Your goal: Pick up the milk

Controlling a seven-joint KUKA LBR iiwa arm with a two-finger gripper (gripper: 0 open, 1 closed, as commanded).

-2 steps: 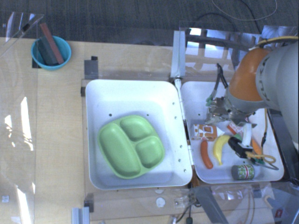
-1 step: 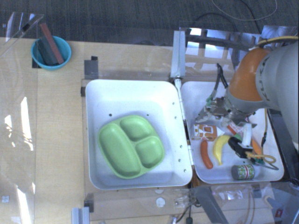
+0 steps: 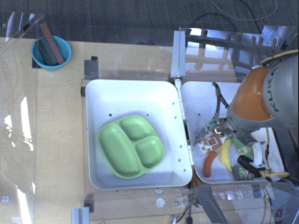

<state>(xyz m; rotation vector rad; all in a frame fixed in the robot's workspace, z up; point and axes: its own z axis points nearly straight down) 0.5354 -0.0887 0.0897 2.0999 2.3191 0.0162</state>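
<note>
The milk is a small white carton with orange marks, lying near the left wall of the right bin. My gripper hangs low over the right bin, just above and slightly right of the carton's upper end. The grey arm with its orange band reaches in from the right and hides the bin's right part. Nothing is visibly lifted off the bin floor.
Beside the milk lie a red sausage, a yellow banana and a green item. The left bin holds a green divided plate. A blue cup stands at the far left of the bench.
</note>
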